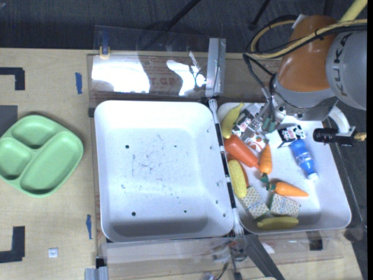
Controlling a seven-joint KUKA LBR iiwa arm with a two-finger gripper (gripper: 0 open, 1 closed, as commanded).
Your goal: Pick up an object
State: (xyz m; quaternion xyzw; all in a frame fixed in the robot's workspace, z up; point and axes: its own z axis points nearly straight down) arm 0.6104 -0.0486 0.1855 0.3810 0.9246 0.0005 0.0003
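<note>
The gripper (263, 123) hung low over the right bin (335, 206), near its far wall; whether it was open or held anything could not be told. The nearest object, a large orange carrot (241, 151), lay just toward seven o'clock, long axis running ten to four. Open floor lay toward three o'clock.

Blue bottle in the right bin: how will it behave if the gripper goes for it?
The blue bottle lies on its side, so its round body probably rolls when nudged. It looks like smooth plastic, likely slippery between fingers. It sits apart from the carrot, so a push would probably shift it freely.
</note>
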